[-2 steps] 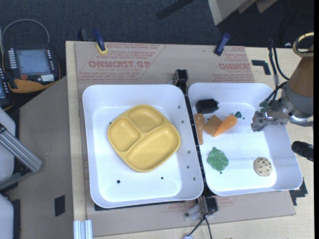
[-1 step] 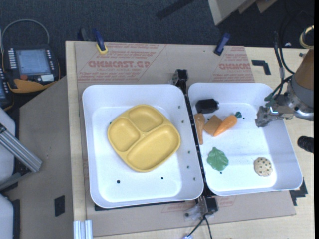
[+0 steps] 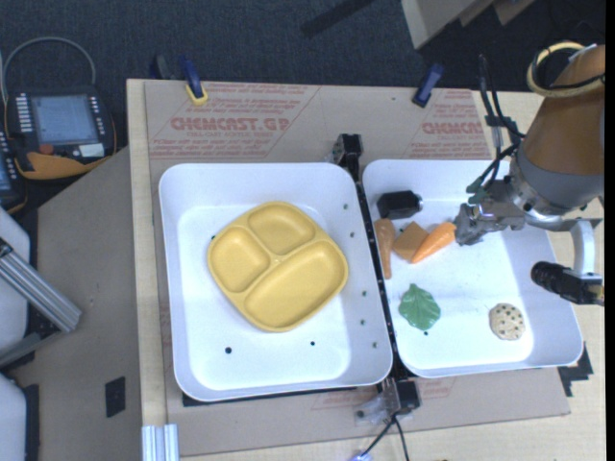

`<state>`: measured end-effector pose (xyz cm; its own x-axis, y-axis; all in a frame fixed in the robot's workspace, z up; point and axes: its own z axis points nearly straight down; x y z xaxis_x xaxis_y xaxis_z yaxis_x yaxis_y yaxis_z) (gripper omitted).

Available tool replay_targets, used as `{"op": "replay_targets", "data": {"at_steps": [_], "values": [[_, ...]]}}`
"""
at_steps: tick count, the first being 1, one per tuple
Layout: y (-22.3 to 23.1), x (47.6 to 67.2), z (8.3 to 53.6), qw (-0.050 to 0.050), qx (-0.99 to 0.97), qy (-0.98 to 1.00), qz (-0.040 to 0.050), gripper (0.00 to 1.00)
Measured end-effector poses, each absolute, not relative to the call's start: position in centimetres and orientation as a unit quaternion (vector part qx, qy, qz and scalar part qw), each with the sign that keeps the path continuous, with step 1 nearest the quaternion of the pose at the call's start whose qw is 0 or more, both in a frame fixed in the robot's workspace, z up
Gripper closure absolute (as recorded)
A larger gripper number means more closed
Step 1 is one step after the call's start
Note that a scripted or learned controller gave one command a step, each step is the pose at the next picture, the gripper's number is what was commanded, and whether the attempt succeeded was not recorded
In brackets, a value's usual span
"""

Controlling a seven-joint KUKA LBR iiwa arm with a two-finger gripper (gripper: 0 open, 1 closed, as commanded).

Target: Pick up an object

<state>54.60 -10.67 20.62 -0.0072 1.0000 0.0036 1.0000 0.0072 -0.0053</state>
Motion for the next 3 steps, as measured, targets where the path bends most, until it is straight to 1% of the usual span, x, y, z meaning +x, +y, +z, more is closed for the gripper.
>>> {"op": "replay_targets", "data": {"at_steps": [1, 2, 3], "values": [[-5.6, 55.8, 20.0, 0.003, -0.705, -0.709, 0.0011, 1.0], [0.0, 55.7, 19.2, 0.004, -0.705, -0.709, 0.0017, 1.0], [4.5, 56.4, 20.3, 0.001, -0.705, -0.709, 0.0008, 1.0]]}}
